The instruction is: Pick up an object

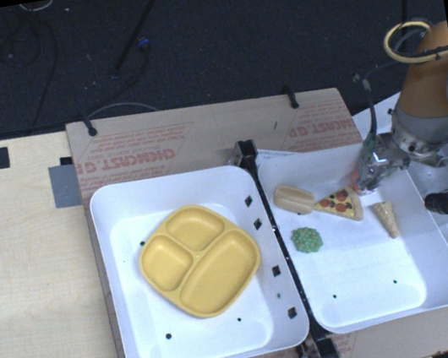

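Pizza [339, 204], a toy slice with red and green toppings, lies in the right bin [382, 296], toward its far side, with its crust end pointing right and its tip pointing left. Using that slice as the landmark: just to its left, almost touching the tip, lies a tan bun [294, 198], set at a slant. Nearer to me and a little left of the slice sits a small green clump [307, 239], apart from it. To the right of the slice, close by, a pale cone [386, 219] lies on the bin floor with its point toward the near side.

The gripper [367, 179] hangs just above and right of the slice's crust end, close to the far right part of the bin. From where I stand its fingers are a blur of grey metal, and I cannot tell whether they are spread or closed; nothing shows clearly between them. The arm [427, 99] rises behind it to the right, orange band uppermost.

Well to the left of the slice, past the black divider between the bins, the left bin [140, 334] carries a yellow plate [200, 259] with three compartments, turned at an angle. Both bins rest on a cardboard sheet [200, 139] over the worktop [30, 294].
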You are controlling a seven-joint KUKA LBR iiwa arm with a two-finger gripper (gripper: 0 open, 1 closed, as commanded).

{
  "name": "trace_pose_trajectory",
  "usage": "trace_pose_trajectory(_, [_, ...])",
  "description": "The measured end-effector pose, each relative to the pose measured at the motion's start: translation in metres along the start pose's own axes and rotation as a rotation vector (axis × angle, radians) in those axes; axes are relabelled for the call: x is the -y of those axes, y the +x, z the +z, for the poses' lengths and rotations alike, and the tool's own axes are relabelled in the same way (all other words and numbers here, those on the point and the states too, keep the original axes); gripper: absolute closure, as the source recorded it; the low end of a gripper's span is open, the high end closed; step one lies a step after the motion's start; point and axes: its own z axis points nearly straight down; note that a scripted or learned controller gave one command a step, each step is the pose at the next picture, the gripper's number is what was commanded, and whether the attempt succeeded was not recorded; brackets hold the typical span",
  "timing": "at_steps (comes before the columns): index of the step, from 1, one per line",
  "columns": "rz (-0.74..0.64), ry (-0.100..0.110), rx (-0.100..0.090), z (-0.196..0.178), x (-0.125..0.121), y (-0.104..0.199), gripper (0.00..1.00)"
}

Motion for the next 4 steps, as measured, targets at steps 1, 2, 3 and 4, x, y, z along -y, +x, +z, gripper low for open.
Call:
trace_pose_trajectory(1, [0.000, 0.001, 0.000, -0.061, 0.004, -0.001, 1.00])
trace_pose_trajectory(2, [0.000, 0.001, 0.000, -0.074, 0.004, -0.002, 1.00])
trace_pose_trajectory(3, [-0.002, 0.006, -0.003, -0.064, 0.017, 0.051, 1.00])
trace_pose_trajectory(4, [0.000, 0.006, -0.002, -0.074, 0.031, 0.106, 1.00])
